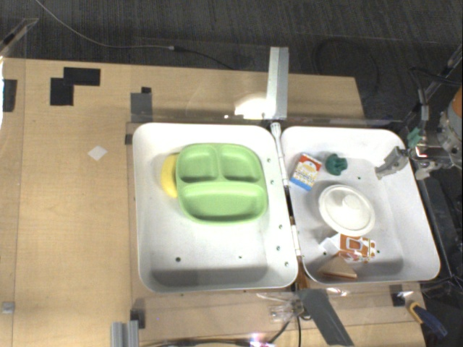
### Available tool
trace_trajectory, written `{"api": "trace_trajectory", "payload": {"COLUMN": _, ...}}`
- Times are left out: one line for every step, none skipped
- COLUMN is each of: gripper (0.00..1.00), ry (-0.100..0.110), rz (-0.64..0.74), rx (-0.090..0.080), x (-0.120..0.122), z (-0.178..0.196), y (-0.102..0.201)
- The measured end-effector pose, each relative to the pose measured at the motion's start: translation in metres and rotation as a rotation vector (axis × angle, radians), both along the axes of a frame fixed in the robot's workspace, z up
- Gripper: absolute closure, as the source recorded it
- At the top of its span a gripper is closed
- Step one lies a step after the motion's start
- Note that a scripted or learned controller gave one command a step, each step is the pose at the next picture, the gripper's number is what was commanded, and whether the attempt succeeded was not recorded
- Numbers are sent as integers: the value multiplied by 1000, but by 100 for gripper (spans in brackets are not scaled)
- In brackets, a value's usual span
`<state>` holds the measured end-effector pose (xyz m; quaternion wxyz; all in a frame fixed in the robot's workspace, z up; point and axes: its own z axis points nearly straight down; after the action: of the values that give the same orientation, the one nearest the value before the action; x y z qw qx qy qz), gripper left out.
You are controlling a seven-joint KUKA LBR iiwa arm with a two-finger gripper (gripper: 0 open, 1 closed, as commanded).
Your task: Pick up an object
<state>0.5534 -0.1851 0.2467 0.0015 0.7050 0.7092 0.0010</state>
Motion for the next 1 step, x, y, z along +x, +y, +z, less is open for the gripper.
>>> {"api": "trace_trajectory", "payload": {"gripper": 0, "ry": -8, "rz": 161, "rx": -3, "x": 38, "z": -150, "y": 20}}
